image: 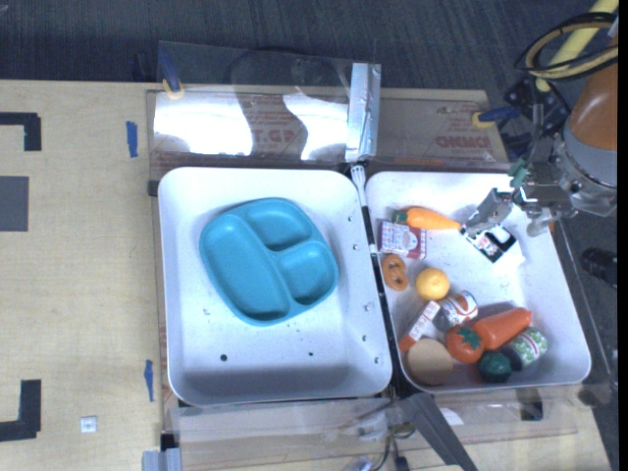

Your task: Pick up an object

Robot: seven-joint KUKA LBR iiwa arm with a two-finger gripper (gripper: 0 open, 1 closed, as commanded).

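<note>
My gripper [488, 228] hovers over the upper right part of the right bin [549, 283], open, with only bare bin floor between its fingers. Just to its left lies a small orange carrot [432, 220], close to the left fingertip but apart from it. Below that are a red-and-white packet [400, 238], a yellow lemon [433, 284] and a small brown-orange piece [395, 273]. Further toward the front lie a red-and-white can [459, 307], a large orange-red carrot [502, 326], a tomato [463, 343], a tan bread piece [430, 359] and a dark green item [496, 365].
The left bin [196, 351] holds a blue divided plate [269, 257]. The grey arm with its orange band [594, 126] and yellow cables comes in at the right. A clear plastic panel [255, 116] stands behind the bins. The right bin's floor near the gripper is bare.
</note>
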